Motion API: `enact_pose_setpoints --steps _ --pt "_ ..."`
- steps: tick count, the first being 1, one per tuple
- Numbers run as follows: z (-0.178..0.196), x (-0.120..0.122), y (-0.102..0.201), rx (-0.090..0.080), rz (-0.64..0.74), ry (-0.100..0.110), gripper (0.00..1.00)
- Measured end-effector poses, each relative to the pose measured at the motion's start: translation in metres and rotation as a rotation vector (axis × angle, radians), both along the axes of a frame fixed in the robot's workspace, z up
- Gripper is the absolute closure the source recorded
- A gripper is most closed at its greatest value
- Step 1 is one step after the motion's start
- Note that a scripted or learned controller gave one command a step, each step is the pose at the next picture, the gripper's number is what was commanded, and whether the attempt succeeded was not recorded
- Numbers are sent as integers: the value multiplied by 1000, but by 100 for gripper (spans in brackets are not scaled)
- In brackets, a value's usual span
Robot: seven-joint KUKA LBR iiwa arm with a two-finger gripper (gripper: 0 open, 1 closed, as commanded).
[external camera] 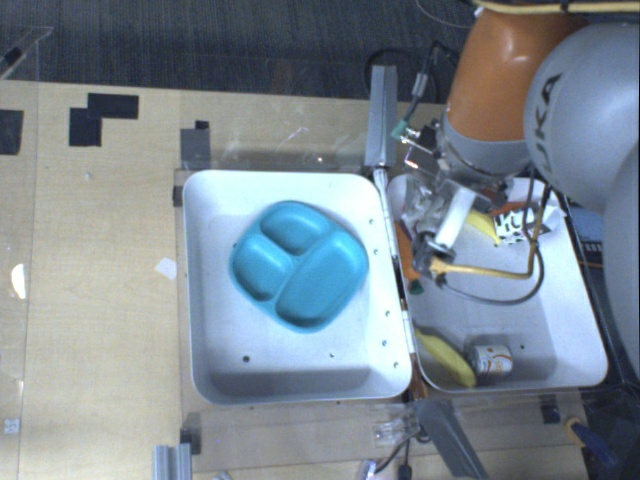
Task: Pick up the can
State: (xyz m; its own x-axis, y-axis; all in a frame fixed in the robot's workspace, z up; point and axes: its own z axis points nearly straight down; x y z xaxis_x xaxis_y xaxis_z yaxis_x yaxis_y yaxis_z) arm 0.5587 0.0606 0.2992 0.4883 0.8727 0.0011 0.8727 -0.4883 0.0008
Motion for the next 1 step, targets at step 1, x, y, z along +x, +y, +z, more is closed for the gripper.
enact_pose_setpoints --steps 1 --pt "-23 22 103 0 -153 0 100"
